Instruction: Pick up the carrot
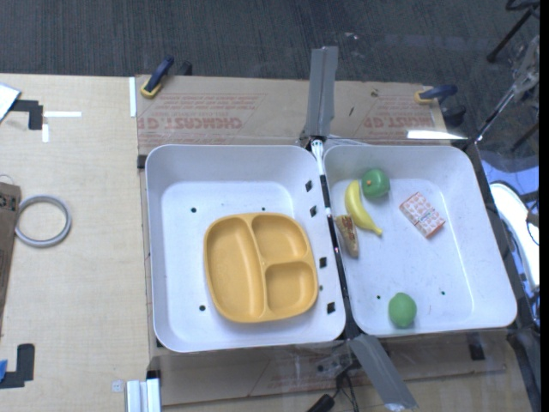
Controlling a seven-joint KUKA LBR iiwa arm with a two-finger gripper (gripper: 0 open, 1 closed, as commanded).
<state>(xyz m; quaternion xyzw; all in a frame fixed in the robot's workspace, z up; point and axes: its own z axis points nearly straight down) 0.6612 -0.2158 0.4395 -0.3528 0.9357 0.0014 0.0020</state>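
The right bin [480, 230] holds several small items. A brownish, elongated piece [347, 234] lies against its left wall, just below a yellow banana [360, 208]; whether this piece is the carrot I cannot tell. A green round fruit with a red spot [375, 184] touches the banana's top end. A small orange-and-white packet [422, 214] lies to the right of them. Another green round fruit [401, 310] sits near the bin's front wall.
The left bin [171, 230] holds a yellow divided plate [260, 266]. A roll of tape [40, 220] lies on the wooden bench at far left. Blue clamps [158, 76] [435, 94] grip the cardboard behind the bins.
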